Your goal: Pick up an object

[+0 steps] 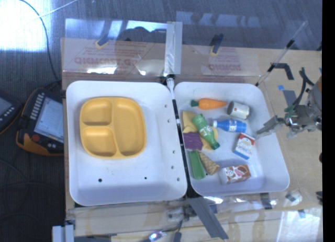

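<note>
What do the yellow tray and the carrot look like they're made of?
Yellow tray: likely moulded plastic, one even colour, smooth matte, rounded compartments. Carrot: probably toy plastic, flat uniform orange with a green end; too small to rule out rubber.

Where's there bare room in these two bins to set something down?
Left bin: bare floor around the yellow divided plate, widest along the near edge. Right bin: crowded left and centre; small free patches by its right wall.

Hand [303,116] at right edge (blurred)
</note>
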Controlling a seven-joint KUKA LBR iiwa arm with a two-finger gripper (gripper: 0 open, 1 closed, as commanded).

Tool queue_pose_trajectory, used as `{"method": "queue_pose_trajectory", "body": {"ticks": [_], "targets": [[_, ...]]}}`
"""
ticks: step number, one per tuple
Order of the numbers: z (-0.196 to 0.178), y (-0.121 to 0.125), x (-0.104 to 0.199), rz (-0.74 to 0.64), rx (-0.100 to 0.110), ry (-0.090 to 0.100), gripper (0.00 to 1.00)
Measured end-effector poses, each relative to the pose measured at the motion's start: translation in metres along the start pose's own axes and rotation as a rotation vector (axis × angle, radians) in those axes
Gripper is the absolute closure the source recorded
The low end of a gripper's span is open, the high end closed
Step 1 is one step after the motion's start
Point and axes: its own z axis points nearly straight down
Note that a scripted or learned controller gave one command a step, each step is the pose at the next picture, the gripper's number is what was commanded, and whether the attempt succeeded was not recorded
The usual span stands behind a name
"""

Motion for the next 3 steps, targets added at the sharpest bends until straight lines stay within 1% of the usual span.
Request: {"method": "queue_pose_trajectory", "body": {"ticks": [1, 2, 3], "targets": [[0.127, 0.043, 0.039, 0.068, 0.002, 0.001, 0.00], [0.166, 0.078, 0.015, 0.076, -0.021, -0.006, 0.00], [0.166, 0.104, 0.015, -0.155, -0.020, -0.014, 0.00]]}}
